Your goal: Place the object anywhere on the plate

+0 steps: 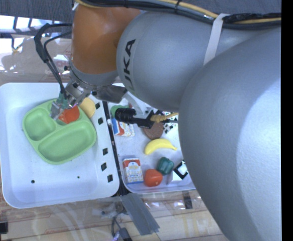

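A light green divided plate (61, 144) lies in the left bin (16, 185). A red-orange object (71, 115) rests at the plate's far right corner, in its small upper compartment. My gripper (59, 107) hangs just left of that object and low over the plate, touching or nearly touching it. A pale yellow object (88, 107) lies just beyond the plate's rim, against the wall between the bins. The big grey arm with its orange band hides the far parts of both bins.
The right bin (117, 177) holds a banana (159, 145), a green pepper (165, 164), a red tomato (153, 177), a small carton (132, 170), a second carton (125, 129) and a brown round thing (153, 131). The arm covers the right side.
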`<state>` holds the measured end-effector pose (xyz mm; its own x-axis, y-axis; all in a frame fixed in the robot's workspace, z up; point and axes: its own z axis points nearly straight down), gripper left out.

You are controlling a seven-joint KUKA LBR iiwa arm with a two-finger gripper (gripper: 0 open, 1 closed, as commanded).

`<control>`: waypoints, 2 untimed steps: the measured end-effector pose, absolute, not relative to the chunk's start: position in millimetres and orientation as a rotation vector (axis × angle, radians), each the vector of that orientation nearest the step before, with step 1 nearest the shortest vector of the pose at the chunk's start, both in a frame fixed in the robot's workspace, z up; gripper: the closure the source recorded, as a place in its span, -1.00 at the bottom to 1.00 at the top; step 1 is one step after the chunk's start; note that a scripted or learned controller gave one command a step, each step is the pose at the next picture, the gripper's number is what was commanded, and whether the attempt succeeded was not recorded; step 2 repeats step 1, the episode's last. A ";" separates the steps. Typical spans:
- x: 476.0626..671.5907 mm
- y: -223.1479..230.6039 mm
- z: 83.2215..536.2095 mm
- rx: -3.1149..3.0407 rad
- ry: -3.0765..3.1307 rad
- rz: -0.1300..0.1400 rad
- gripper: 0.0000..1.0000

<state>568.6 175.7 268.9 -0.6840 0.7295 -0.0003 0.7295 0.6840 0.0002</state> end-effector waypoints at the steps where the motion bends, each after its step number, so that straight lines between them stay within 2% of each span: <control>1: 568.7 173.7 268.0 1.254 2.881 -0.003 -1.00; 2: 568.7 173.7 268.0 1.254 2.881 -0.003 -1.00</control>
